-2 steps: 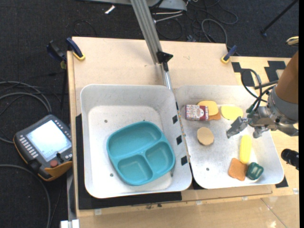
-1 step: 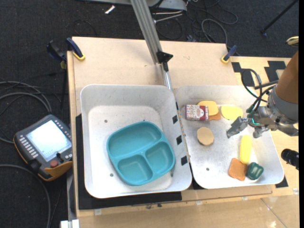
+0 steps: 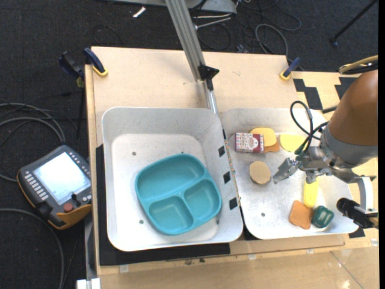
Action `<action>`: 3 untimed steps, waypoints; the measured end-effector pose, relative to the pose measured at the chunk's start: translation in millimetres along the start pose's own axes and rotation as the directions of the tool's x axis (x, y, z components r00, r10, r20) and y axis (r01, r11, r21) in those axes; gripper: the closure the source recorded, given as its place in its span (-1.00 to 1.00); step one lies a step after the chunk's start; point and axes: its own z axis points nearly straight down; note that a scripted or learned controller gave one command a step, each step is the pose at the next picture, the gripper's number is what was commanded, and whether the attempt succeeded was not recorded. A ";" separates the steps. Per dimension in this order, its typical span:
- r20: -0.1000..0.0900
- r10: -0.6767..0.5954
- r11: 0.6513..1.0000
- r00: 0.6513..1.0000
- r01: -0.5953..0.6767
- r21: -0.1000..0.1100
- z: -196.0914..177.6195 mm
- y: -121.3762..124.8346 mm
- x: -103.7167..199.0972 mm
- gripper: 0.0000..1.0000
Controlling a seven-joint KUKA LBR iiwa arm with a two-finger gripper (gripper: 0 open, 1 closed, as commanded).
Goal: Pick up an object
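Single fixed camera, mounted above the bench [image 3: 150, 77], looking down at a slant. Far bench edge sits toward the top of frame, near edge toward the bottom. Framing is wide: both white bins are fully in shot, left bin [image 3: 120, 131] and right bin [image 3: 264, 215] side by side, with dark floor, cables and a teach pendant [image 3: 55, 185] around the bench. The arm [image 3: 358, 122] enters from the frame's right. A slanted metal pole [image 3: 186, 32] crosses the upper centre.
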 end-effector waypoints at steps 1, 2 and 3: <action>0.000 0.003 1.000 1.000 -0.003 0.001 56.6 -9.3 -5.1 -1.00; 0.002 0.002 1.000 1.000 -0.002 -0.007 93.3 -8.5 -4.9 -1.00; 0.001 0.001 1.000 1.000 -0.001 -0.009 82.0 -7.7 -4.6 1.00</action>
